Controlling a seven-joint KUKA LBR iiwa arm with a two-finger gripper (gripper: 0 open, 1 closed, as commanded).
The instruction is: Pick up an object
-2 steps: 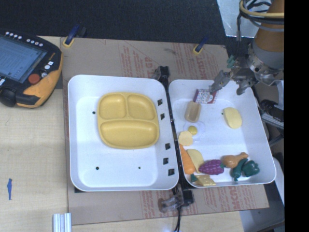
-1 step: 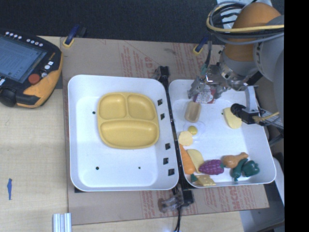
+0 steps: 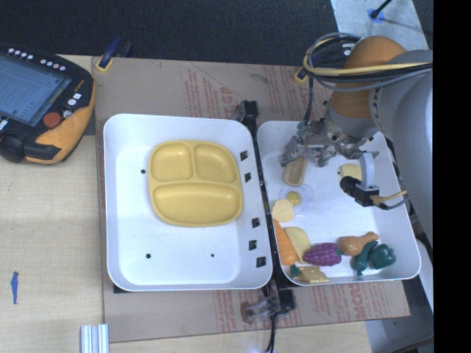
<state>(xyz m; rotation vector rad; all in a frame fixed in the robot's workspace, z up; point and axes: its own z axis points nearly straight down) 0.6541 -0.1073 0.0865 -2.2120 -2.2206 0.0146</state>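
The gripper (image 3: 304, 153) hangs low over the upper part of the right bin (image 3: 401, 271), and directly beneath its metal fingers sits a tan block-shaped toy (image 3: 294, 172), possibly a slice of bread; whether the tool is released or clenched on that piece I cannot tell, since the finger ends merge with the toy from this angle. Just below the tool lies a small yellow round piece (image 3: 294, 197), and a little further down a pale round piece (image 3: 282, 211). Beyond those, toward the bin's near wall, sit an orange carrot (image 3: 286, 247), a pale yellow wedge (image 3: 298, 237), a purple grape bunch (image 3: 322, 254), a flat tan cracker-like piece (image 3: 312, 273), a brown drumstick-shaped toy (image 3: 356, 243) and a green leafy piece (image 3: 377, 257). To the tool's far side across the divider, the left bin (image 3: 125, 256) holds a yellow sectioned plate (image 3: 196, 182); a teach pendant (image 3: 40, 112) rests well off past that bin. The tan block looks like the natural pick: it is probably light hollow plastic, stiff enough not to deform, but smooth, so it could slip from a shallow pinch. Its flat opposite faces should give the fingers the best purchase, taken across the narrow width near its middle rather than at a corner.
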